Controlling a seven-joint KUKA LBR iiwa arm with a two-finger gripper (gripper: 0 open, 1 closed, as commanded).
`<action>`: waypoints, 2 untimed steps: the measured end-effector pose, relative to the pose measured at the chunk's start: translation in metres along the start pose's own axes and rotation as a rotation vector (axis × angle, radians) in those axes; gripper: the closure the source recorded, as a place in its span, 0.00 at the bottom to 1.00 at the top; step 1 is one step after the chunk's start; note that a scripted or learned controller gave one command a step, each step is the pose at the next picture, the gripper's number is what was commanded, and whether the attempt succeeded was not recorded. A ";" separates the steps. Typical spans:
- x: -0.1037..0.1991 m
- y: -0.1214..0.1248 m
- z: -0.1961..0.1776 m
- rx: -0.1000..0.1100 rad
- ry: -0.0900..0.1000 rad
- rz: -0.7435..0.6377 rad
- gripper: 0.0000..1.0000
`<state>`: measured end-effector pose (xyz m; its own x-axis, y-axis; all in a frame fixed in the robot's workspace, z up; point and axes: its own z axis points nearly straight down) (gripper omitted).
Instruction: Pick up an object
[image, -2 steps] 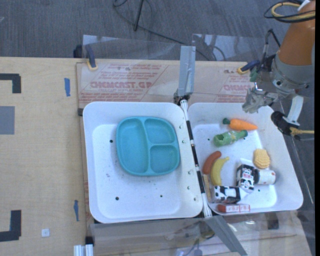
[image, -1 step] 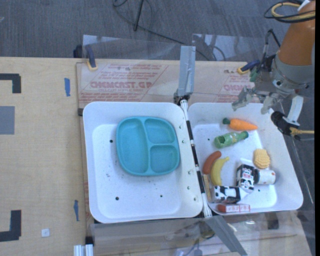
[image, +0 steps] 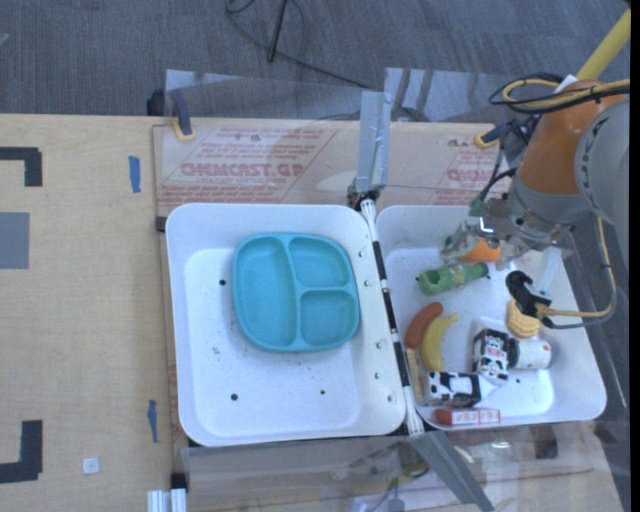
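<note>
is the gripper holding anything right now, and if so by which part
It cannot be told. The gripper is down in the right bin, right at the orange end of the green bottle-like toy, but the view is too blurred to show anything between its fingers.

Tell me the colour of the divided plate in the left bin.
Teal plate, clearest in the camera view.
</note>
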<state>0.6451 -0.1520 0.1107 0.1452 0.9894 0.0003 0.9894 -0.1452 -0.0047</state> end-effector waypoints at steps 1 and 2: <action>-0.028 -0.004 0.023 -0.007 0.001 0.003 0.00; -0.029 -0.003 0.013 -0.008 -0.004 0.005 1.00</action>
<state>0.6376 -0.1806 0.0978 0.1496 0.9887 -0.0035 0.9887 -0.1496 0.0033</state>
